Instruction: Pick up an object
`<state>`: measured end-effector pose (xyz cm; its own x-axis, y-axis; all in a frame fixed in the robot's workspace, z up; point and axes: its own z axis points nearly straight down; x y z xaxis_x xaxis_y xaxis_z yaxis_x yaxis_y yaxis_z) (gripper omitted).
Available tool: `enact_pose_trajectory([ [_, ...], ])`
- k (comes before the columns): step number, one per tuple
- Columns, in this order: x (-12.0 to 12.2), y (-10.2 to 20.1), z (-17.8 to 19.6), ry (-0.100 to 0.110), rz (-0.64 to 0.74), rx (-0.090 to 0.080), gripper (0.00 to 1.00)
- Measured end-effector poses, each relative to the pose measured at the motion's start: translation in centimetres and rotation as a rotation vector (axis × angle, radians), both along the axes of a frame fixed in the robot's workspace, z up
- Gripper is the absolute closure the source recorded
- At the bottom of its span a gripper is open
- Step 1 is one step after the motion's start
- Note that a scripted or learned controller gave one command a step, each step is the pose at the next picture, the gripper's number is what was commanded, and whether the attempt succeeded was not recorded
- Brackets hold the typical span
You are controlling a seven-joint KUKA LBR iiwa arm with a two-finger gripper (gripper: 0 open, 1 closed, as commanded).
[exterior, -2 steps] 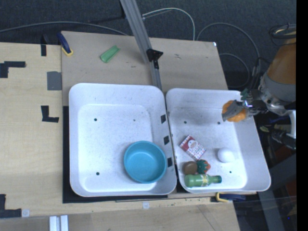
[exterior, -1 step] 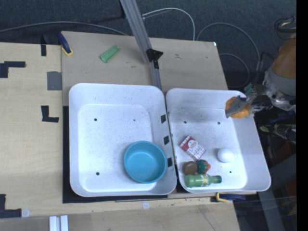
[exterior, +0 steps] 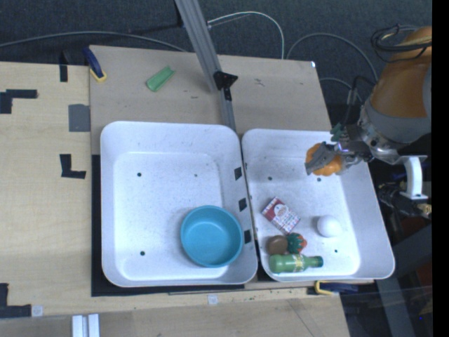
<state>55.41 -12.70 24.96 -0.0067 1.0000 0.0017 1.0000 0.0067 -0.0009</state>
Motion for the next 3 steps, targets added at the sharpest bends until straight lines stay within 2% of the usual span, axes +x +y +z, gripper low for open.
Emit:
enact_pose_trajectory([
  [1,-1.0,5.1,-1.2,0.002,-0.001,0.0,1.0],
  [3,-1.2,16.2,-3.3,0.003,0.001,0.0,1.0],
])
